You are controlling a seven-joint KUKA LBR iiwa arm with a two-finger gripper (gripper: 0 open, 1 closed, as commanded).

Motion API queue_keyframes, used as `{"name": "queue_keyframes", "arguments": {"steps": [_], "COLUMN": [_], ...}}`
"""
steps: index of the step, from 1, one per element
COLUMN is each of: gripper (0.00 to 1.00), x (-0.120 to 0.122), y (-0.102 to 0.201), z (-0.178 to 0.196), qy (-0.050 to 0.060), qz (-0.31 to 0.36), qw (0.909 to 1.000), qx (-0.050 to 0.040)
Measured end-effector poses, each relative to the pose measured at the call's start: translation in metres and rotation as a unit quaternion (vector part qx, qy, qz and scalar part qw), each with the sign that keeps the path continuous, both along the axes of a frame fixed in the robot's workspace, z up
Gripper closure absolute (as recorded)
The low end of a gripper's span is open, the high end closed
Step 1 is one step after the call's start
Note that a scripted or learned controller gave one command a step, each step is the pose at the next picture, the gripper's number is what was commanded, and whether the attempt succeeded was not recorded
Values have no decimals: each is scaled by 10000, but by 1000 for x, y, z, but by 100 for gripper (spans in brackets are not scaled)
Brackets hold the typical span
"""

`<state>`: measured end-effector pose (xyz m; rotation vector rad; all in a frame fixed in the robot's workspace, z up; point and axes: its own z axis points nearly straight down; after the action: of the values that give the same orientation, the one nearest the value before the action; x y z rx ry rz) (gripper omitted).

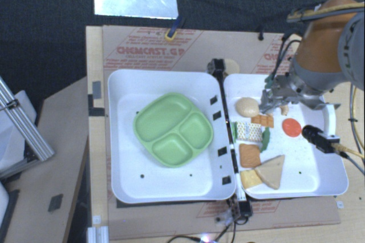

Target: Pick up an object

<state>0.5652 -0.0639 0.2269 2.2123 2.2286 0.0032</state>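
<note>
1. Nearest the camera, at the front of the right bin (336,179), a pale wedge of toy bread (272,170) lies with its point toward the back. Touching its left side are a small yellow cracker piece (248,179) and, just behind that, an orange-brown square cracker (249,154).
2. A step farther back sit a white-and-green patterned piece (248,132) with a dark green strip (265,137) along its right edge, and to the right a red disc (291,127), apart from the others.
3. Behind these, a small orange waffle-like cracker (262,120) lies just below the gripper (274,100), with a beige egg-shaped piece (247,106) to its left, its long axis running left to right.
4. The gripper hangs low over the back of the right bin, right of the egg-shaped piece and just behind the orange cracker. I cannot tell how it is set, nor whether anything is in it; the wrist hides that.
5. Judged from this, the nearest candidates lie toward the camera and to the left of the gripper, so a short shift that way would centre it. The crowding against the divider could spoil a clean pick.
6. In the left bin (122,179) a green three-compartment plate (173,129) lies alone, well away from the arm (328,42).
</note>
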Motion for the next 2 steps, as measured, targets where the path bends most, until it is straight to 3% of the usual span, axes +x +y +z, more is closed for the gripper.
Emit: {"name": "queue_keyframes", "arguments": {"steps": [1, 2], "gripper": [100, 100], "x": [8, 18], "y": [42, 102], "z": [0, -8], "qy": [-3, 2], "qz": [1, 10], "qw": [10000, 10000], "qx": [1, 3]}}
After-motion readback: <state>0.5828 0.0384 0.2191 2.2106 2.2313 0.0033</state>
